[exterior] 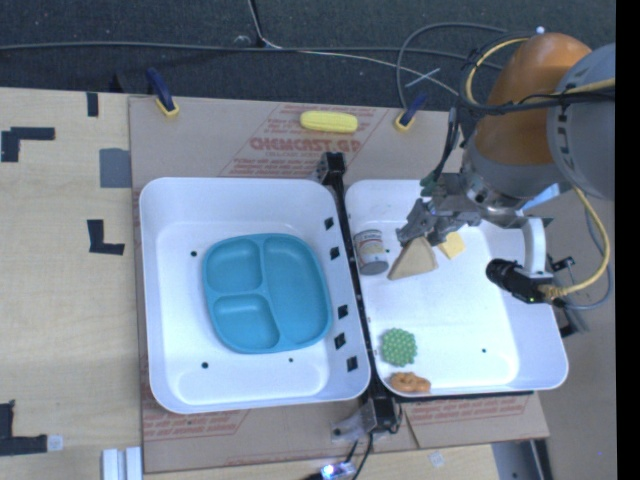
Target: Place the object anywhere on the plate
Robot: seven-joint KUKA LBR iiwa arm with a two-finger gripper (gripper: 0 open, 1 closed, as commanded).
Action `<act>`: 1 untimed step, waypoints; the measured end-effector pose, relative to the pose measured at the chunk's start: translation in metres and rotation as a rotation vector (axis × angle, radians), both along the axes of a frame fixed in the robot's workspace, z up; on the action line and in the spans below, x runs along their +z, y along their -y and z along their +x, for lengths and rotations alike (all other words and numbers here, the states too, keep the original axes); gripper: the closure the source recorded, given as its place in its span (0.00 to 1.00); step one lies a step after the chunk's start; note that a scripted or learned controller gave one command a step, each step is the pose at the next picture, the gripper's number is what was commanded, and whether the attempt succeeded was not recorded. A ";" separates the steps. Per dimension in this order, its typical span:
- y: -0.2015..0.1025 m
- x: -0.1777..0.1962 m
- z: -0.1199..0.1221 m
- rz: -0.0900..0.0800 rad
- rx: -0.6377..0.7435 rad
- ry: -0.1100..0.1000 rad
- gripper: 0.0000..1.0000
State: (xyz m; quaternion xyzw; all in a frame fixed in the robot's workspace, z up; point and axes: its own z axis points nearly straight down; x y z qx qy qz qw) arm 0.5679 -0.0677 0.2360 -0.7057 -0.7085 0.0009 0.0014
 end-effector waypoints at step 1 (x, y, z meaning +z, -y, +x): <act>-0.051 -0.007 -0.024 0.000 0.000 0.000 1.00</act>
